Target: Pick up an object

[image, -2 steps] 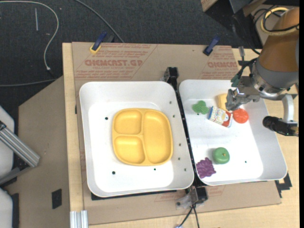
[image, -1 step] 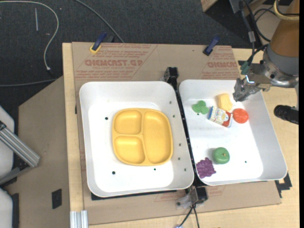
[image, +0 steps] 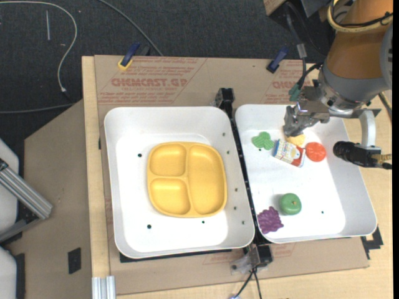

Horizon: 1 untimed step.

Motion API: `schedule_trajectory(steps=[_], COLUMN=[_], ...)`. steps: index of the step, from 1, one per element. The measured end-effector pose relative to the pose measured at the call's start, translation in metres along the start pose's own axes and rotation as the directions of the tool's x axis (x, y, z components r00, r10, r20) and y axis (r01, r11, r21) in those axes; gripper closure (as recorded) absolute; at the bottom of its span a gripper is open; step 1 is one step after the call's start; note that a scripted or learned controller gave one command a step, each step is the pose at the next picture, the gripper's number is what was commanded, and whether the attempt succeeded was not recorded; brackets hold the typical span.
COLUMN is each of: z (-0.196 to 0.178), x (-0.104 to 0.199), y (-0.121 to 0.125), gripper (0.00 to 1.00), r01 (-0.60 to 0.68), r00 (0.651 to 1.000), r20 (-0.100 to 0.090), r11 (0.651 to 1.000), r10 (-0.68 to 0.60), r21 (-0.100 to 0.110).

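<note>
My gripper (image: 293, 129) hangs low over the back of the right bin (image: 336, 220), just above a small white carton with red and blue print (image: 287, 152). A yellow piece (image: 298, 141) peeks out right under the gripper. Beside the carton lie a green leafy toy (image: 262, 141) to its left and a red-orange round toy (image: 315, 152) to its right. Nearer the front of that bin sit a green apple (image: 290, 204) and a purple grape bunch (image: 269, 219). Nothing shows between the fingers.
The left bin (image: 124, 167) holds a yellow divided plate (image: 187, 179). A black clamp (image: 224, 97) sits at the back between the bins, and blue clips (image: 129, 57) pin the cardboard sheet under them.
</note>
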State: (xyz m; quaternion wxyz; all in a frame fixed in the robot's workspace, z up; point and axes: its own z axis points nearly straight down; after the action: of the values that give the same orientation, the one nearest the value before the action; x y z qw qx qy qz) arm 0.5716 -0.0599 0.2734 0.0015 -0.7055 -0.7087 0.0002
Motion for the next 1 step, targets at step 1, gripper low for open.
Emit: schedule_trajectory(steps=[1], z=[0.0078], x=[0.0617], y=[0.0143], gripper=[1.0], r01=[0.003], r00=[1.0], r20=[0.0], r11=[1.0], r10=[-0.003], r21=[-0.003])
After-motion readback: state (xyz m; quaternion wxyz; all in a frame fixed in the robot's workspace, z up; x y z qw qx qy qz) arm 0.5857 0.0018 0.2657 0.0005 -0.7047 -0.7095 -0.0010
